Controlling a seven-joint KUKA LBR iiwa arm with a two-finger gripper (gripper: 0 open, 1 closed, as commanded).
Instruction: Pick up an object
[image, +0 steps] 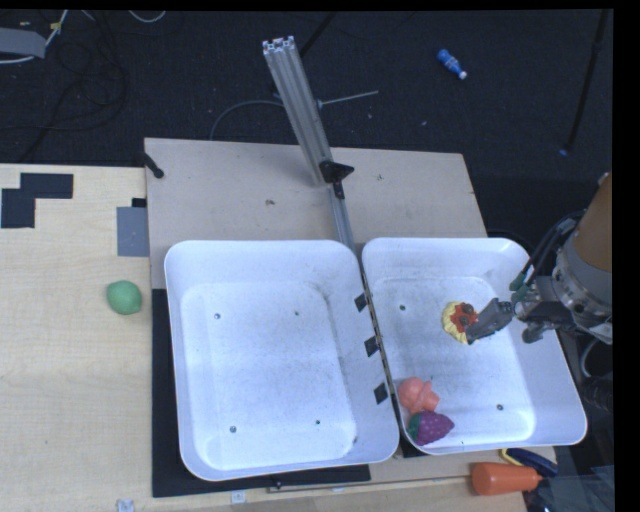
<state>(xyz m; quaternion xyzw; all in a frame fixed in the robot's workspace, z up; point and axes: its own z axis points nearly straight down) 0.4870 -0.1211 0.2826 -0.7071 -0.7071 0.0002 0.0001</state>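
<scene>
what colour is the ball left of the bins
Green; the ball shows in the camera view.

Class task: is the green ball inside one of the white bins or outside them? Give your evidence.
Outside. The green ball lies on the pale wooden bench top, left of the left bin and apart from its rim.

Yellow-red toy (459, 320) lies mid right bin (540, 425), touching gripper (486, 325) tip.

Two white bins side by side on counter (60, 330): left bin (262, 260), right bin (470, 252). End effector (487, 322) low in right bin, touching yellow-and-red toy (458, 319). Orange toy (418, 392) and purple toy (432, 427) touching at near-left corner; green ball (124, 297) on counter, left of bins.
</scene>
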